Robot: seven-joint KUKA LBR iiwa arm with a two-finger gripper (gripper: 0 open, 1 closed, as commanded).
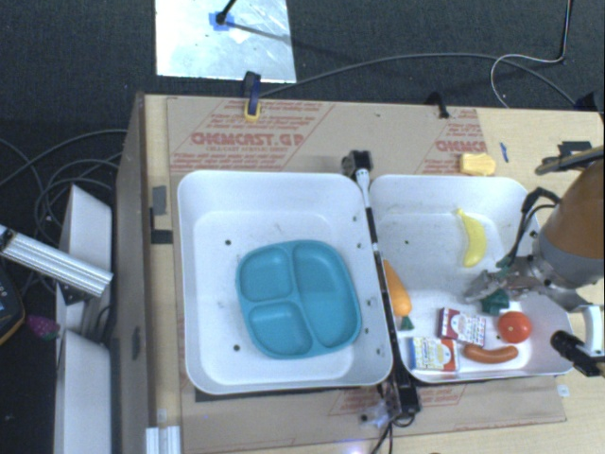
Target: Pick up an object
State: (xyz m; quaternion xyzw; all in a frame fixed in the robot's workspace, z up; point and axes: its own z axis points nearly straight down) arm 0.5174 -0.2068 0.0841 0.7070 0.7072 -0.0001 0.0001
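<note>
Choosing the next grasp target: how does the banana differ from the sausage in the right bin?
The banana is yellow and curved, lying lengthwise toward the bin's far side; the sausage is red-orange, nearly straight, lying crosswise near the front wall. The banana has bare floor around it; the sausage sits beside the tomato and the small cartons. Both are elongated and lie flat in the right bin.

arm (579, 220) reaching in, gripper (492, 285) lowered

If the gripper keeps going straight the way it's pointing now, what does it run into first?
The gripper points leftward; probably the white bin's bare floor, just below the yellow plastic banana. Farther along lies the orange carrot, though depth is unclear.
</note>
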